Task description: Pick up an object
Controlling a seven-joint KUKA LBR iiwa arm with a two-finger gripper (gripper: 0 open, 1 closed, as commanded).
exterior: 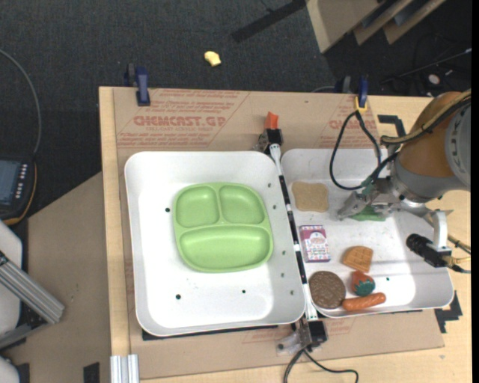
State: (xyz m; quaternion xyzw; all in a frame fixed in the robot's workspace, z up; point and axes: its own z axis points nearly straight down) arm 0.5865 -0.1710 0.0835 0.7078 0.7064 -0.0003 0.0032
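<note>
I can't tell how my gripper [358, 206] stands over the green piece [372, 215] beside the toast [310, 197], so I centre it before lifting.

Dark grey carpet floor [90, 45] surrounds the bench [224, 112], a tan board with red CHEMCAST print along its far edge. Blue clamps [140, 84] grip that far edge, one at the far-left corner, another [362, 91] toward the far right. Small yellow scrap [212, 57] on the carpet just beyond the bench. Wooden furniture [374, 19] past the far-right corner. Aluminium extrusion [26, 288] left of the bench, dark device [15, 187] above it. Light even, soft shadows.
</note>
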